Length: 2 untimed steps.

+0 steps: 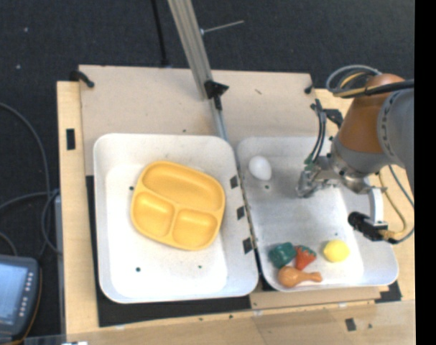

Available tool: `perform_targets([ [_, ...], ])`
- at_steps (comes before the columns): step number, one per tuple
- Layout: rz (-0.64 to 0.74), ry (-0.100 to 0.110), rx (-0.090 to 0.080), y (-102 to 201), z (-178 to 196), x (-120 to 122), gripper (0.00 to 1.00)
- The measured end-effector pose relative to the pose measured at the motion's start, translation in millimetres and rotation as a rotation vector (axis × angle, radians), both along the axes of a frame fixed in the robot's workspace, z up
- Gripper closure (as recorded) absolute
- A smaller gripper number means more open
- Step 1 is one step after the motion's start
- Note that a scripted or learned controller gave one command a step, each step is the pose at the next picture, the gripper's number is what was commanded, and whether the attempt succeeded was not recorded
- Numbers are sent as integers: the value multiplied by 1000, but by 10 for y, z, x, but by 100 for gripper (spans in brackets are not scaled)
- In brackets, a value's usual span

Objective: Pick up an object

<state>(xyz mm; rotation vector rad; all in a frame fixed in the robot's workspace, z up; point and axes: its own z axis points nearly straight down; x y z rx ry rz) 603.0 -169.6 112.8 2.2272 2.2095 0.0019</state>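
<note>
The right bin (297, 214) holds a white egg-shaped object (259, 167) near its upper left. Along its lower edge lie a green piece (281, 254), a red piece (304, 256), an orange drumstick-shaped piece (298, 277) and a yellow ball (336, 251). My gripper (308, 183) hangs over the upper right part of this bin, to the right of the white object and apart from it. Nothing shows between its fingers.
A yellow divided plate (177, 205) lies in the left bin (117, 264). A slanted metal post (192, 42) rises behind the bins. The grey arm with its orange band (365, 124) comes in from the right, with cables around it.
</note>
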Motion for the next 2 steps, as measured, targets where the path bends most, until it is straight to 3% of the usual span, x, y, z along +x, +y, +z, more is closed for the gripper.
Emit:
perform_targets([
  [2, 4, -3, 0, -14, 939, -59, 100],
])
